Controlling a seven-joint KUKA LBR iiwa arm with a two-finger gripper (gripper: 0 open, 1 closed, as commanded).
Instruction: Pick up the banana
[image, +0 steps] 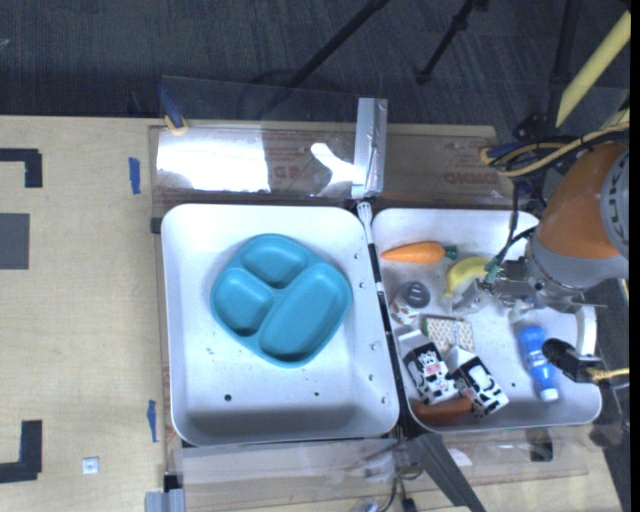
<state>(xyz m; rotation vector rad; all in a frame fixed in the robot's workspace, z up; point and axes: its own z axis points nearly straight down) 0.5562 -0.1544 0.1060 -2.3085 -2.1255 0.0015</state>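
The right bin (590, 405) is crowded: the banana (466, 271) lies hemmed between a carrot (412, 253), a grey disc (415, 295) and the gripper (492, 284) touching it. A blue bottle (536, 361) and black-and-white toys (455, 377) fill the near half. In the left bin (200, 390), room remains around the blue divided plate (281, 298).

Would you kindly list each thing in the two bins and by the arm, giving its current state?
blue plate: upright in the left bin, compartments bare.
banana: lying in the right bin, not lifted.
carrot: lying flat beside the banana.
blue bottle: on its side.
pincer: low over the right bin, right at the banana; grip unclear.
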